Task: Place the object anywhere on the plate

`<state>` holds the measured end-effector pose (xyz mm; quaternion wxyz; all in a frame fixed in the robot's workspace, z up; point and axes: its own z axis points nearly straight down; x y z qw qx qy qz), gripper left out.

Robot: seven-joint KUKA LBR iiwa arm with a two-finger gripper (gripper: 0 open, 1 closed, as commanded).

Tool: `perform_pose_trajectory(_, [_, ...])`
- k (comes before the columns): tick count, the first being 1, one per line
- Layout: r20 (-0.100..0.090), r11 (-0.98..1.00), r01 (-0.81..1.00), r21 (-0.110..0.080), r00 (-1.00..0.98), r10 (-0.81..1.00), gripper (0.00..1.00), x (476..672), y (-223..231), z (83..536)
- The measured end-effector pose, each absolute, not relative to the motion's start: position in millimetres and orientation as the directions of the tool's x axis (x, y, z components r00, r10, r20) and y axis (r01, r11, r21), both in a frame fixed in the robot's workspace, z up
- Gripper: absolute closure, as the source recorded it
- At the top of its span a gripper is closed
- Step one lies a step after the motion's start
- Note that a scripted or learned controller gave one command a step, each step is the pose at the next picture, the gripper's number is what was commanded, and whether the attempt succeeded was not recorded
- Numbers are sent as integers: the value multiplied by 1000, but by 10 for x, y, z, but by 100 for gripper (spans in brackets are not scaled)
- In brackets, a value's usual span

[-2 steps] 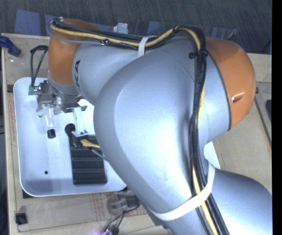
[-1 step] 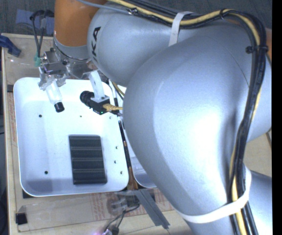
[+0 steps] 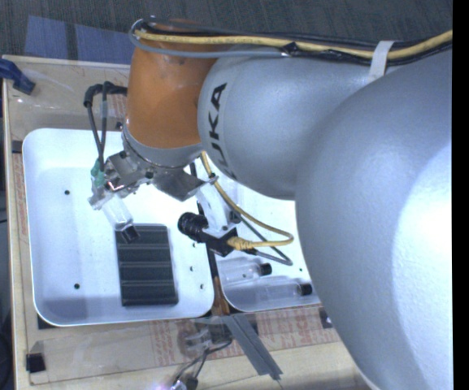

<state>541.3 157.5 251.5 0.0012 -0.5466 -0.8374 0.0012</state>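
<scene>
Wooden bench (image 3: 136, 352), white bin (image 3: 55, 218), dark ribbed plate (image 3: 146, 266), "KA" on arm (image 3: 299, 112), fingers (image 3: 124, 227) state unclear.

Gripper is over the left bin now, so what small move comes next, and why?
Probably a slight lift to check the grasp: the gripper sits at the top edge of the dark ribbed rectangular slab lying flat in the left white bin, and a grip isn't visibly confirmed.

A pale wooden bench (image 3: 71, 88) stands on dark grey carpet (image 3: 71, 2).
</scene>
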Motion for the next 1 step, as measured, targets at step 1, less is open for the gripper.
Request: perform_pose_trajectory(1, [-1,-49,999,-2,49,999,100,5023,1921,2754])
